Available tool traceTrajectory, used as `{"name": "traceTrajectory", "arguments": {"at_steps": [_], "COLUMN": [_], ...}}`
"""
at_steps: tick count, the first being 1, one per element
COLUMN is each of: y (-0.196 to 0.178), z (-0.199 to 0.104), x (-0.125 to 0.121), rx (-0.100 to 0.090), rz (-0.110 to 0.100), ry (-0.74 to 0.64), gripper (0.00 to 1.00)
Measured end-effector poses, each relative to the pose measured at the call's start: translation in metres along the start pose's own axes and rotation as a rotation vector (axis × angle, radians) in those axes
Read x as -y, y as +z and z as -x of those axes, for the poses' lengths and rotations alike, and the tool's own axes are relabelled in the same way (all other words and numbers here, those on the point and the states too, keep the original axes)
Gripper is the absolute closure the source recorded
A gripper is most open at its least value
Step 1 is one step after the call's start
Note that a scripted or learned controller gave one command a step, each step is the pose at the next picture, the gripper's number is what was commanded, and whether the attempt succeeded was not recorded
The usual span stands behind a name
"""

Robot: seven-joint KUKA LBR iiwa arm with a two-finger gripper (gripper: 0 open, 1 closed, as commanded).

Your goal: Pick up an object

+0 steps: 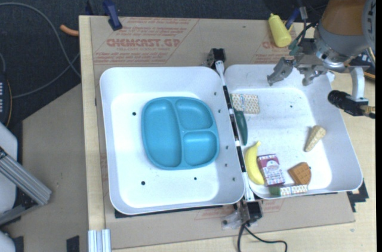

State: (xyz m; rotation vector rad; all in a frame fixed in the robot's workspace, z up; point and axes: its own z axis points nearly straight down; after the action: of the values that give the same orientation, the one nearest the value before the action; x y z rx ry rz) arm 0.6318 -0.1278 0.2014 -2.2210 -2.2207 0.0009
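The gripper (293, 73) hangs with fingers spread and nothing between them over the far edge of the right bin (280, 95). The nearest object, a cracker (246, 103), lies just nearward and to its left, flat on the bin floor.

Right bin's (334, 125) middle lies open; banana (253, 162), box (271, 169) and cracker (300, 172) crowd its near edge.

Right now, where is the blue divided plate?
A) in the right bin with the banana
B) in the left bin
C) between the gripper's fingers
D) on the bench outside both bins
B: the blue divided plate lies flat in the left bin, while the banana sits in the right bin and the gripper hovers over that bin's far edge.
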Motion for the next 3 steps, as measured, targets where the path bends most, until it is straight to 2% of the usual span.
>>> {"name": "traceTrajectory", "arguments": {"at_steps": [1, 2, 3], "y": [0.051, 0.017, 0.017], "z": [-0.031, -0.082, -0.063], "x": [0.076, 0.108, 0.151], "rx": [0.0, -0.002, -0.001], "rz": [-0.001, -0.001, -0.001], "ry": [0.0, -0.001, 0.001], "gripper": [0.0, 0.0, 0.0]}}
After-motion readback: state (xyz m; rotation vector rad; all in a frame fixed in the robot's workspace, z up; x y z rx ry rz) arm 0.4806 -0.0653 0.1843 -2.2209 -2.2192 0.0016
